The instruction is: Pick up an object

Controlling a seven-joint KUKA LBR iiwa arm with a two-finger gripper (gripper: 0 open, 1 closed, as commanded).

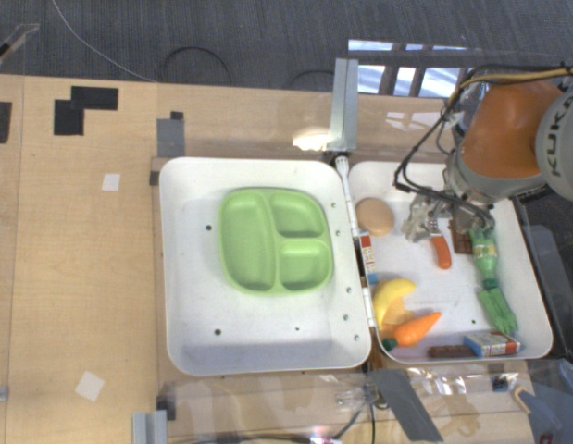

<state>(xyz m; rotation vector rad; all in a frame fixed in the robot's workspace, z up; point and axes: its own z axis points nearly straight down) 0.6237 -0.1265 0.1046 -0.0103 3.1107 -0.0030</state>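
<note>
The scene is taken by one fixed cam set above the bench [73, 248], looking down at a slant w/ the far side toward 12 o'clock, where dark floor is seen beyond the bench edge. Both bins are framed whole from a moderate height: the left bin [189, 340] near centre, the right bin [536, 326] toward 3 o'clock. The arm [508, 128] is seen entering from approx 2–3 o'clock, cropped by the frame edge; bare bench fills the 9 o'clock side.
</note>
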